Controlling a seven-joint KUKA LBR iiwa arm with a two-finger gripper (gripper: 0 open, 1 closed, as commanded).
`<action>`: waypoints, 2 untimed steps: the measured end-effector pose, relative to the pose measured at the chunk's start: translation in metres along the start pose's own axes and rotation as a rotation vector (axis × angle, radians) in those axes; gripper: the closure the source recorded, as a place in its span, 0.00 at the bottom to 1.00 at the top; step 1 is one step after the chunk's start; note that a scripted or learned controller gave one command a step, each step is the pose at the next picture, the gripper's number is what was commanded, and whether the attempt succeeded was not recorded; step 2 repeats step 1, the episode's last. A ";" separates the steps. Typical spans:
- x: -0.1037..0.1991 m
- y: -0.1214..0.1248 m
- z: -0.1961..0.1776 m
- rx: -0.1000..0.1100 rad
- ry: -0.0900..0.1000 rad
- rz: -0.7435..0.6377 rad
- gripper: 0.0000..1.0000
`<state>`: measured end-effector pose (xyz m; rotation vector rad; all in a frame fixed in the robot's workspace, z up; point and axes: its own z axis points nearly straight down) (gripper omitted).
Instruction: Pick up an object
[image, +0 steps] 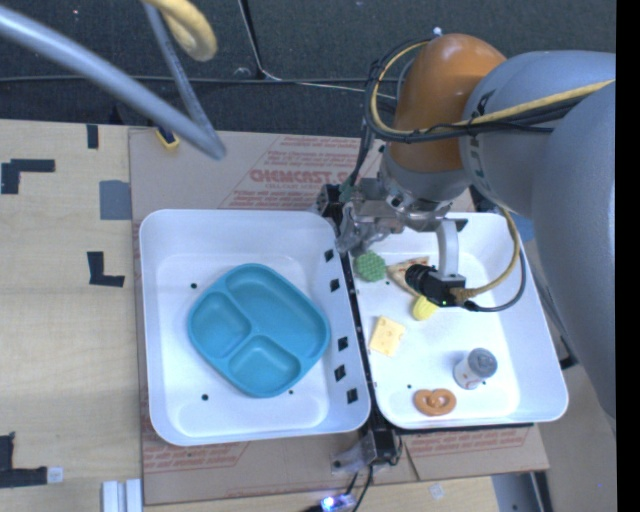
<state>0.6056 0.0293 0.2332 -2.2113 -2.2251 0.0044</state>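
Observation:
My gripper (358, 236) hangs over the far left corner of the right bin (520, 300), close to the wall shared by the two bins. Just in front of it lies a small green knobbly ball (370, 265); I cannot tell whether they touch. Beside the ball are a brown-and-white piece (403, 272) and a yellow item (424, 309), partly under the black part and cable of the wrist. Further forward in the same bin lie a yellow cheese wedge (387, 335), a grey cylinder (477, 366) and a brown pretzel (434, 402).
The left bin (170, 250) holds a blue divided plate (258, 328). The grey arm and its orange band (440, 80) cover the far right of the bench. Grey poles (150, 90) cross the upper left.

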 end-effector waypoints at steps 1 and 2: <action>0.044 -0.024 -0.006 -0.001 0.000 0.000 1.00; 0.044 -0.024 -0.006 -0.001 0.000 0.000 1.00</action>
